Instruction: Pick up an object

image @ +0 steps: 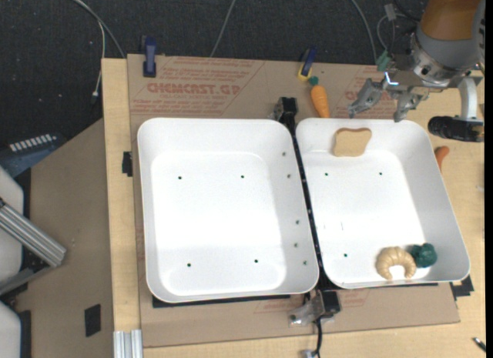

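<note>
While spread, jaws (384, 102) seemingly empty, arm cropped

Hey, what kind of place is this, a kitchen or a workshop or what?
Most likely a robotics lab test bench, not a kitchen. A robot arm's gripper hangs open above two white bins, which sit on a cardboard sheet clamped to the bench. The croissant and bread slice look like toy props.

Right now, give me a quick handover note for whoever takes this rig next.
Gripper: open, holding nothing, hovering above the far edge of the right bin.
In the right bin: bread slice at the far end, croissant and green object touching in the near right corner.
Carrot lies on the board beyond the bins.
Done: nothing picked yet.
Left: choose an object, descend, grasp, lift.
</note>
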{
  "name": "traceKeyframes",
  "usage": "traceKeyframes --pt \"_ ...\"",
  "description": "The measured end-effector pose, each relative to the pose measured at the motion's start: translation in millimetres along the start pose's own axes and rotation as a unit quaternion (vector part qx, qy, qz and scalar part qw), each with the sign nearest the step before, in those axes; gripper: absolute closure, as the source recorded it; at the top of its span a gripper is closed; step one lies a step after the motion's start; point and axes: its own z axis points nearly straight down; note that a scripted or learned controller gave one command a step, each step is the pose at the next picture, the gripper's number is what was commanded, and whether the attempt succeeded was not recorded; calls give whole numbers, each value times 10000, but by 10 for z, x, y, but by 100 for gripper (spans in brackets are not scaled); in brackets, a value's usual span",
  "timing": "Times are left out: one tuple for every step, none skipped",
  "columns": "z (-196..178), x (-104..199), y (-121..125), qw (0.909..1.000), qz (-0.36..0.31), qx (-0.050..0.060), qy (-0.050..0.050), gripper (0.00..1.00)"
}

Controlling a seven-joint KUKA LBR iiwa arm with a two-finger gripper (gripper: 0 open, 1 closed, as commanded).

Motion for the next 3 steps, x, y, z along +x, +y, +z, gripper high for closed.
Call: traceKeyframes --pt "-48 2 13 10000 -4 -41 -3 0" --pt "388 -18 -40 10000 -3 -22 -2 0" --pt "980 54 -84 10000 -6 -13 1 0"
